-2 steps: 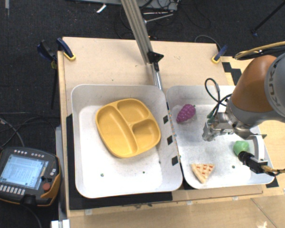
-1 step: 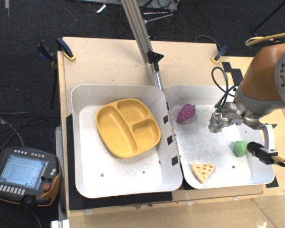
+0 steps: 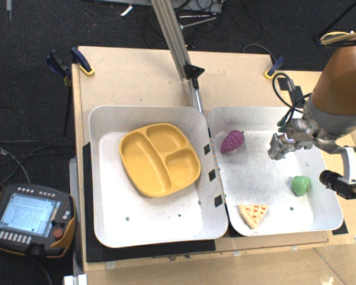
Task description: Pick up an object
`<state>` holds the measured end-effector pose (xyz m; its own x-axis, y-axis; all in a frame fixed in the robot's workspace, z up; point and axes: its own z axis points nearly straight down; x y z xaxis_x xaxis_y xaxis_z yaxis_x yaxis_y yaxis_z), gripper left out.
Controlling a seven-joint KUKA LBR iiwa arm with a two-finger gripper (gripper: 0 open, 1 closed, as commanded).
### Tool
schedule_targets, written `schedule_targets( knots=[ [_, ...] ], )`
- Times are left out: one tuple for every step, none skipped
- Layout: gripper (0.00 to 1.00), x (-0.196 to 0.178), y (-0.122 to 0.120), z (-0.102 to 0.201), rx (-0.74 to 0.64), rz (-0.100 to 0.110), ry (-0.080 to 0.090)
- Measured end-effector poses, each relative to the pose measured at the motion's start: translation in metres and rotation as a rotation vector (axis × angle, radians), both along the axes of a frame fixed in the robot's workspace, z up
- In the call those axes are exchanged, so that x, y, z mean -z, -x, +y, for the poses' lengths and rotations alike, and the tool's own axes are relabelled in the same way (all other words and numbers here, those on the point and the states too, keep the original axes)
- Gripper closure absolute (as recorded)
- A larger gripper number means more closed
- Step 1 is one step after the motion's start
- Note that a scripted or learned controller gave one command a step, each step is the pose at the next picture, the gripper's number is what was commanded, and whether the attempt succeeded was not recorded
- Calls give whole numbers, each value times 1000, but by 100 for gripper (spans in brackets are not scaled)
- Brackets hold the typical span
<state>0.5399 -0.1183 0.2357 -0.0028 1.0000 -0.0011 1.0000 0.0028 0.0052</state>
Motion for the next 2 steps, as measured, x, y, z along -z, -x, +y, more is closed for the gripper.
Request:
schedule_targets(
  knots=[
    [100, -53, -2, 0, -1, -1, 1],
    [100, -34, 2, 51, -5, 6, -2]
  ],
)
